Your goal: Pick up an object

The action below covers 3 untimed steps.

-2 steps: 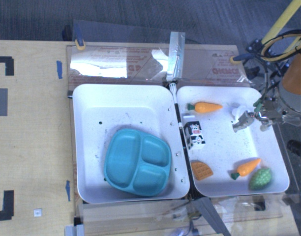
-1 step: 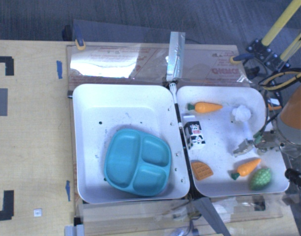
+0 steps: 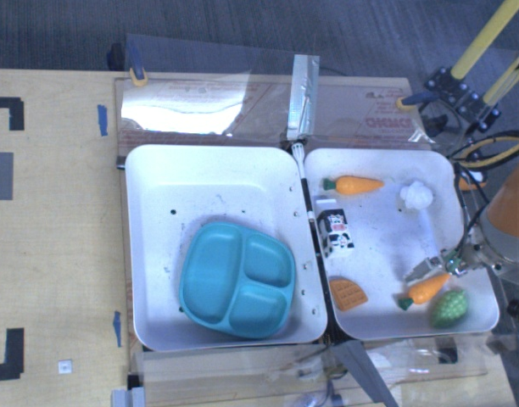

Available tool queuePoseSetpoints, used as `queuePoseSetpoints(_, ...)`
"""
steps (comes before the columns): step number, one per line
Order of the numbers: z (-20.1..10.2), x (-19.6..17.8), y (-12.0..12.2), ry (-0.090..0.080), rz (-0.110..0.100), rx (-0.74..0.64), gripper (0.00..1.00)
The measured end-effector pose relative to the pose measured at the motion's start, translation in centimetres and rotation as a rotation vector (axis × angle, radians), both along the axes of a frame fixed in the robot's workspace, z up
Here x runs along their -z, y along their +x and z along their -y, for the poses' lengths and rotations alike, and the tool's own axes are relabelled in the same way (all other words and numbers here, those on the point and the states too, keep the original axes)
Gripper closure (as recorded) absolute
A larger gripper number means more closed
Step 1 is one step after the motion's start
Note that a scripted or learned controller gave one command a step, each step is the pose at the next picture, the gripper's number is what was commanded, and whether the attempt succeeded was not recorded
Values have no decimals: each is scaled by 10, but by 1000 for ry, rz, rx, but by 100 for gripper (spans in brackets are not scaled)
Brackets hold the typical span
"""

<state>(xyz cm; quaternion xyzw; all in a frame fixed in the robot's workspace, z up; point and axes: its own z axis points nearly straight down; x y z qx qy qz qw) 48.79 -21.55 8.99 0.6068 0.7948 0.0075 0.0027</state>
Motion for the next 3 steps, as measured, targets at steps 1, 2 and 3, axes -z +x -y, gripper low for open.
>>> queuePoseSetpoints(1,0,0,0,0,0,0,0)
queuePoseSetpoints(2,-3,-57,4,-10,-7,-23,0)
queuePoseSetpoints(3,-3,-63,3,-10,-11,-21,100)
